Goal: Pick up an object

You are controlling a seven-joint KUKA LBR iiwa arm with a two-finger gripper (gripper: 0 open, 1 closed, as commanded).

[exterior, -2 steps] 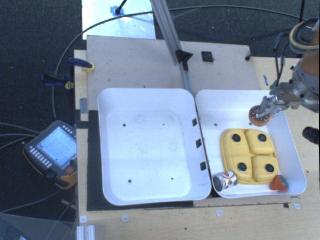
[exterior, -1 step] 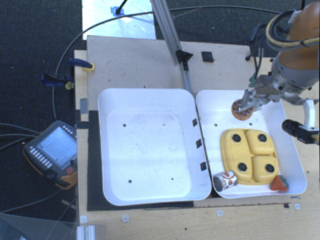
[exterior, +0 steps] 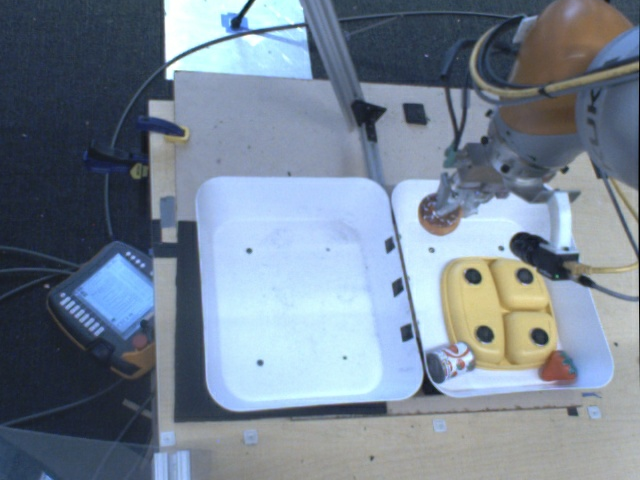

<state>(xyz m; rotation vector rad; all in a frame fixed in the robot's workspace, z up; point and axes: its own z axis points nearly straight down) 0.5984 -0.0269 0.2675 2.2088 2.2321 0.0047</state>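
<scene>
Nearest us, at the 7 o'clock corner of the right-hand shallow white bin (exterior: 422, 298), a small silver-and-red can (exterior: 450, 361) lies on its side. At that bin's 5 o'clock corner sits a small red strawberry-shaped thing (exterior: 559, 367). Just beyond both, and between them, we see a yellow plastic block with four rounded lobes (exterior: 500, 311), each marked with a dark dot. The can lies just beside its near-left corner.

The left-hand shallow white bin (exterior: 295, 298) sits just beside the right one, their rims meeting.

Farther back, at the right bin's 11 o'clock corner, a flat round brown disc (exterior: 438, 218) lies on the bin floor, well apart from the yellow block. The grey two-finger claw (exterior: 447, 200) stands directly over it, coming in from 1 o'clock and covering the disc's far edge, so the disc peeks out at the claw's 7 o'clock. We cannot tell whether the claw is spread or pressed together, nor whether it touches the disc.

Beyond it, the arm's orange band (exterior: 560, 58) rises at 1 o'clock.
</scene>
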